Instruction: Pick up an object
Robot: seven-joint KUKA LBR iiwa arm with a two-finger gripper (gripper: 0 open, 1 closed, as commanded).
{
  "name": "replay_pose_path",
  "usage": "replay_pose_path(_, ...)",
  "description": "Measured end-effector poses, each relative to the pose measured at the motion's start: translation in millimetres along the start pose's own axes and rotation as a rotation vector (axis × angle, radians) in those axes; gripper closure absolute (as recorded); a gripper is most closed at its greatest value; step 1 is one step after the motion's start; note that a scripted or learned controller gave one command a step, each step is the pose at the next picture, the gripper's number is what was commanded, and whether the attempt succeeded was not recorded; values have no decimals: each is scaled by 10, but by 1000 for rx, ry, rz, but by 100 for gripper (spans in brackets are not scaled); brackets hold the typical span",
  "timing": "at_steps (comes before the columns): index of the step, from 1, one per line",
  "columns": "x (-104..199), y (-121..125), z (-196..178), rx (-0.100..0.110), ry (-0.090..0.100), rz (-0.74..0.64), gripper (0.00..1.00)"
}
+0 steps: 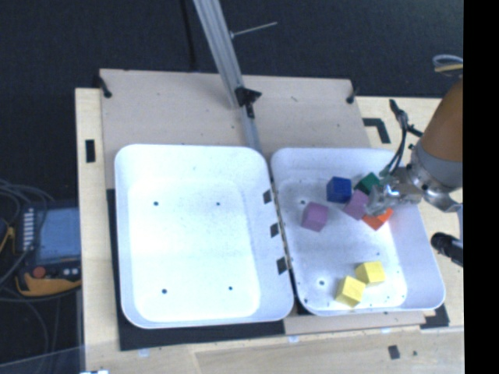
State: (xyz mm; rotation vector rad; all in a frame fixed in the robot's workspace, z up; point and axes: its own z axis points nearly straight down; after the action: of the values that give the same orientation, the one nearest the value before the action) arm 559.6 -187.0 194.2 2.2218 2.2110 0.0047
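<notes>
Crowding gripper (pixel 382 199): blocks (pixel 357 205) (rim (pixel 405 159) near).

bins (pixel 195 158): glossy white plastic; smooth
bench (pixel 312 100): matt pale wood
blocks (pixel 339 189): matt, foam-like

— Landmark? Right bin (pixel 413 291), hard against the left bin (pixel 195 232) on the bench (pixel 234 100).

— Inside the right bin? Blue cube (pixel 338 189) near the far wall, green block (pixel 368 182) just beside it, two purple cubes (pixel 315 216) (pixel 357 205) toward the middle, orange block (pixel 377 220) touching the nearer purple one. Two yellow cubes (pixel 373 272) (pixel 351 290) close together by the near wall.

— Gripper (pixel 383 201)? Low over the bin's right half, crowding the purple and orange pieces; arm (pixel 444 142) entering across the bin's right rim.
</notes>
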Motion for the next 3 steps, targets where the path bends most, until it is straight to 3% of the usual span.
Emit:
replay_pose_path(1, -3, 25, -651, -2, -1, -8, 100)
replay_pose_path(2, -11, 33, -707, 4, 1, -9, 100)
replay_pose_path(3, 473, 159, -772, 3, 3, -12, 100)
